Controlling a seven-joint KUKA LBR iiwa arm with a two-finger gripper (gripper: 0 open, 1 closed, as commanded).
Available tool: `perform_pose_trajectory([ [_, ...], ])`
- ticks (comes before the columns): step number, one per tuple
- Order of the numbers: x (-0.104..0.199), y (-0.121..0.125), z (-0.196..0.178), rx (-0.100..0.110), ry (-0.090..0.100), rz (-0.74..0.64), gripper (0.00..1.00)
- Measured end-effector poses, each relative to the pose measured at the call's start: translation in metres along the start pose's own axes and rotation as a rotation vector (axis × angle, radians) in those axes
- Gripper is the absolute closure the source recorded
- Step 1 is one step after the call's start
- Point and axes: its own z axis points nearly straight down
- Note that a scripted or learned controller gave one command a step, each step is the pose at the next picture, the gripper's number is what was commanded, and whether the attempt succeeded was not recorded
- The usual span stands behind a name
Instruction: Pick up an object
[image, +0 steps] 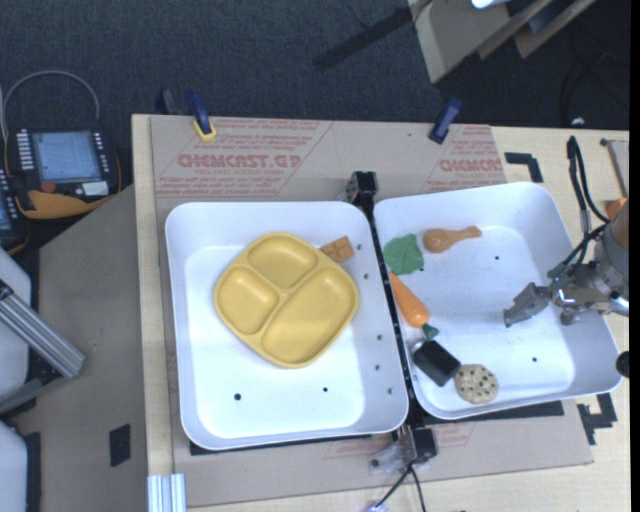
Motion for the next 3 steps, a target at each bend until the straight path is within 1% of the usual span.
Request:
perform_pose_trajectory([
  [1, 0.000, 0.003, -0.006, -0.012, -0.003, -0.004, 0.00],
  [2, 0.004, 0.005, 0.038, -0.007, 0.000, -0.004, 0.00],
  [3, 0.010, 0.001, 0.098, -0.008, -0.001, -0.004, 0.00],
])
